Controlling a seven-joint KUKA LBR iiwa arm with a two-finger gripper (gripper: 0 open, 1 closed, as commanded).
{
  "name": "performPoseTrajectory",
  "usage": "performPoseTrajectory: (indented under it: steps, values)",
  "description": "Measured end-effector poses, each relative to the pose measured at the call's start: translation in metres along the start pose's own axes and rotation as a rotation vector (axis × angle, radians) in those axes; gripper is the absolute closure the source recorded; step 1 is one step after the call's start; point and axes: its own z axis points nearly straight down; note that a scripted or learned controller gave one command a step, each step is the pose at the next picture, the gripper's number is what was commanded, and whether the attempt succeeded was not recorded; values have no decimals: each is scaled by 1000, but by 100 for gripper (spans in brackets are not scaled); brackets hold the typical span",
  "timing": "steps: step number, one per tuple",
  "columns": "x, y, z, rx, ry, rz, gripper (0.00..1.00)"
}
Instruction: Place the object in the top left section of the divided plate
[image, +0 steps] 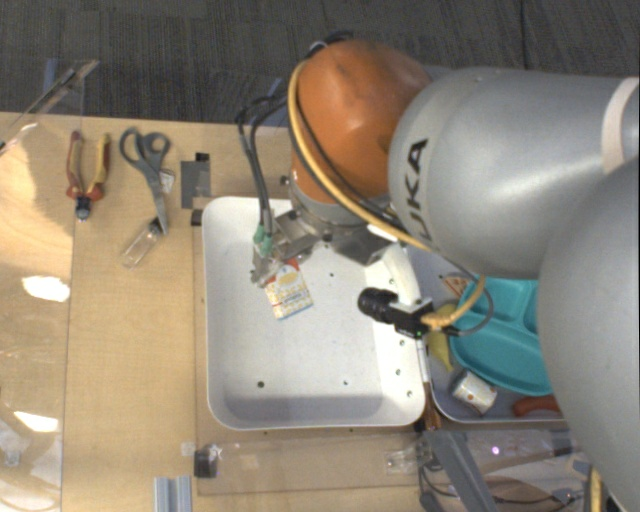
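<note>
Object (288, 292), small flat card-like packet with coloured print, sits at tool (268, 268) tip, over upper middle of left white bin (300, 400); you can't tell whether it lies on bin floor or hangs lifted, nor whether tool is clenched on it or released

Teal divided plate (505, 345) sits in right bin, mostly hidden under arm, so you'd judge transfer rightward pending

Arm reaches from right, orange band above wrist, wrist angled down-left

Scissors (150, 165), pliers (85, 175) on bench, well apart
</note>
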Motion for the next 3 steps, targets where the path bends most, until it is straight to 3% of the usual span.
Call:
performPoseTrajectory:
  steps: [1, 2, 3]
  values:
    - [36, -48, 53, 3, 0, 104, 100]
    - [-45, -52, -43, -1, -1, -13, 100]
    - [10, -62, 63, 2, 1, -176, 100]
